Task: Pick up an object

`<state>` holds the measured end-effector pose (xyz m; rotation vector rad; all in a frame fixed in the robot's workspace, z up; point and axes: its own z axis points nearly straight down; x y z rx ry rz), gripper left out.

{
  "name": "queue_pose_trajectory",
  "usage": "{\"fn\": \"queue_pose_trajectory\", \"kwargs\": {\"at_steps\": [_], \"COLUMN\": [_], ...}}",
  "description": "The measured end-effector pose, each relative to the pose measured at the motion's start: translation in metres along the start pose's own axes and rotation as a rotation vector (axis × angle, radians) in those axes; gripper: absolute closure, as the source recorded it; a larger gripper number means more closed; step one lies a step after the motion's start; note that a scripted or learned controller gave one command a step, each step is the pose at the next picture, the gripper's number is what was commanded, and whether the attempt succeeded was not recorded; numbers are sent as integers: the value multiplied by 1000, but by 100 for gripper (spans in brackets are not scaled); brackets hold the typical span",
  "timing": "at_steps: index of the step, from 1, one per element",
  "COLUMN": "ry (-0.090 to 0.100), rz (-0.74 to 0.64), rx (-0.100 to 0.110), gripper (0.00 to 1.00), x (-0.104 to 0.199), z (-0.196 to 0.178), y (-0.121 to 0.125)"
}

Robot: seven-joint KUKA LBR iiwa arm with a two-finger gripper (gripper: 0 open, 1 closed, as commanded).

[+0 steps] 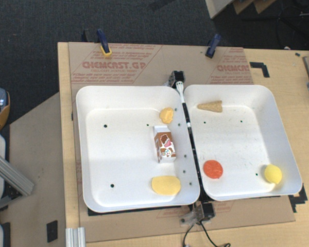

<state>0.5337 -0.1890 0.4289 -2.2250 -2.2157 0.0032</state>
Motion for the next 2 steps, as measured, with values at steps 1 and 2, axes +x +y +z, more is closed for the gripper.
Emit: {"fn": "queue_pose_trajectory", "kwargs": {"at_steps": [1,2], "ry": [1,-7], "rz": [-1,-7], "rx": [0,-22], "gripper": [100,100], "x": [-37,-15], "z": [24,-116], "y": [-30,-39]}}
